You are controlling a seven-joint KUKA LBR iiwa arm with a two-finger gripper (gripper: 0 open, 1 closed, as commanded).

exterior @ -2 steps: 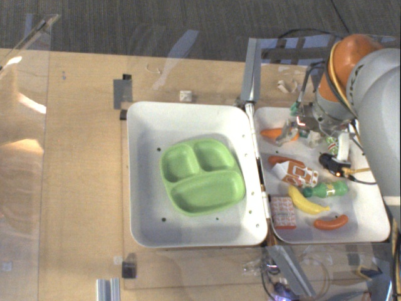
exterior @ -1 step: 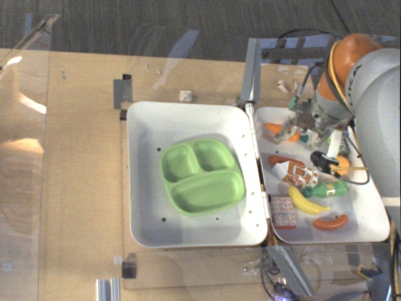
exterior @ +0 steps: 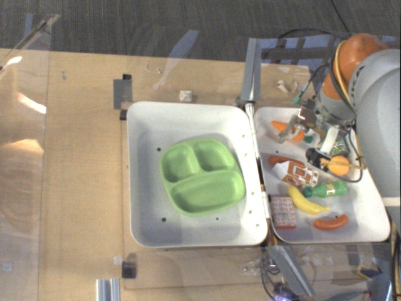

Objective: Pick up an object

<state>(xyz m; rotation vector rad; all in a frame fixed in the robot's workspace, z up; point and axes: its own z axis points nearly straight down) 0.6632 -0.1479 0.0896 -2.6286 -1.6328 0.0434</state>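
My gripper [exterior: 310, 140] hangs low over the back part of the right bin [exterior: 376, 231], below the grey wrist and the orange band. An orange carrot [exterior: 280, 127] lies just to its left. An orange fruit [exterior: 339, 165] sits just to its front right. In front of it lie a red and white carton [exterior: 299, 174], a green bottle [exterior: 329, 189], a yellow banana [exterior: 305, 201], a red sausage-shaped piece [exterior: 330, 222] and a small pink box [exterior: 283, 212]. The arm hides the bin's back right corner.
The left bin [exterior: 144, 168] holds a green divided plate [exterior: 202, 177]. A narrow ridge [exterior: 258, 168] separates the two bins. A grey post [exterior: 250, 74] stands behind that ridge. Cables run behind the right bin. Bare wooden bench [exterior: 69, 168] lies to the left.
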